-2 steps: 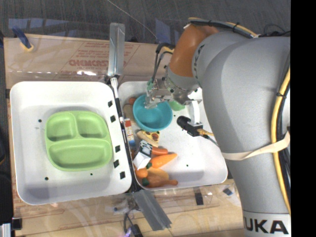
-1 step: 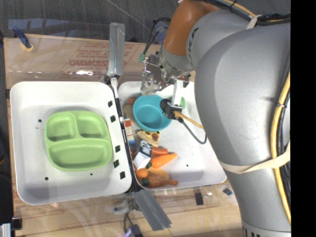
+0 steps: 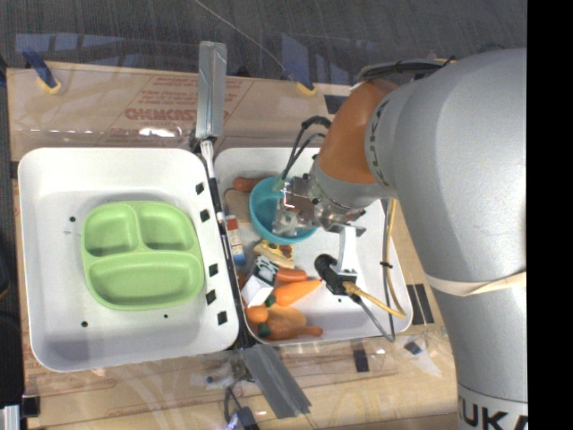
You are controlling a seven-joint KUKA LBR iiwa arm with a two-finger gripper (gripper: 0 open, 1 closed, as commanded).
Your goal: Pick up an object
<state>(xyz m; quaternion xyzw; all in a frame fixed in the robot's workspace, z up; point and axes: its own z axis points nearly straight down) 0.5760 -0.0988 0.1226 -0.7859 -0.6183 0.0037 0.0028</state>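
Arm is reaching in from the right over the right bin [image 3: 394, 316]; claw [image 3: 288, 209] is hanging at the teal bowl [image 3: 273, 206], right at its inner rim. Can't tell how the claw is set or whether it has hold of anything; the wrist is blocking the view.

Bowl is looking like the likely target: small, round, teal plastic, sitting upright near the back left of the right bin, just above the toy pile. Probably light and stiff, smooth wall so a bit slippery; best hold is likely pinching the rim, one finger inside and one outside.

Below it, orange carrot-like pieces [image 3: 288, 296] and a small white-and-black item [image 3: 265, 270] are lying jumbled, touching each other. Left bin [image 3: 36, 240] is carrying a green divided plate [image 3: 141, 255], well apart from the claw. Both bins are sitting on the desk [image 3: 107, 101].
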